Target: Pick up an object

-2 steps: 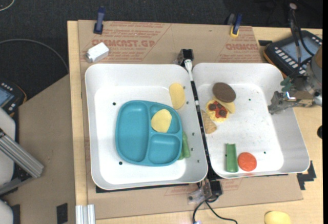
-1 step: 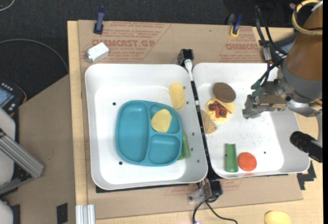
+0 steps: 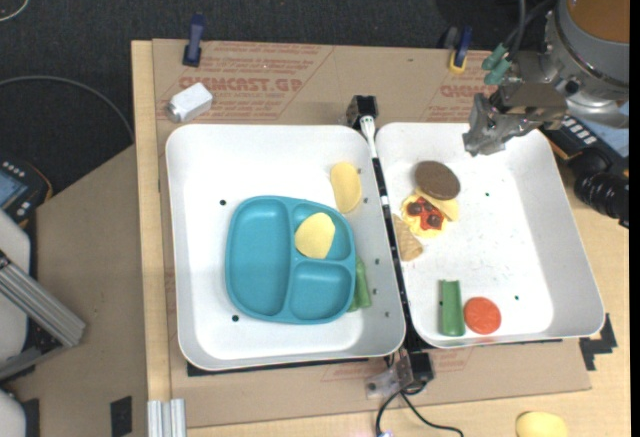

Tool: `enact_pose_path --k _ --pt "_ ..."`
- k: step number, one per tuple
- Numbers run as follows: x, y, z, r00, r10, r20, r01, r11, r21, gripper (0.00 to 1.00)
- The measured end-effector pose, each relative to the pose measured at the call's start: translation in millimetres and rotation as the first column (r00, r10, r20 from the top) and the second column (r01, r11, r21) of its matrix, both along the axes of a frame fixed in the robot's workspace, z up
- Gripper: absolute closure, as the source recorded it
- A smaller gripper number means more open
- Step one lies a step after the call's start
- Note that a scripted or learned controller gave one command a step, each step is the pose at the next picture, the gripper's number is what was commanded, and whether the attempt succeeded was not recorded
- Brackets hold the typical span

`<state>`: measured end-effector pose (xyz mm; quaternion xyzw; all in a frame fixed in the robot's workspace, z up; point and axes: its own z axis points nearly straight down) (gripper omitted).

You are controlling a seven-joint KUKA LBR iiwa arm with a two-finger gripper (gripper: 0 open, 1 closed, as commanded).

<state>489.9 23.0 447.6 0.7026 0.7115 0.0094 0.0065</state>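
Two bins: left bin [image 3: 190, 225] has tray [image 3: 262, 270], two yellow pieces [image 3: 345, 185]; right bin [image 3: 560, 255] five items; gripper [image 3: 487, 140] state unclear.

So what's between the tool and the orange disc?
In the camera view, the brown disc and a yellow-red piece lie between tool and orange disc.

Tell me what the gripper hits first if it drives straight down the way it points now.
Most likely the bare floor of the right bin, near its far edge. The gripper hangs just beyond the brown round piece, seemingly clear of it, though depth is uncertain.
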Motion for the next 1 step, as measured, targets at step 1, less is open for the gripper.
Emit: enact_pose_path --k 1 --pt "-10.7 66.9 11.5 1.0 -0.004 -0.017 0.004 1.0 -0.002 1.0"
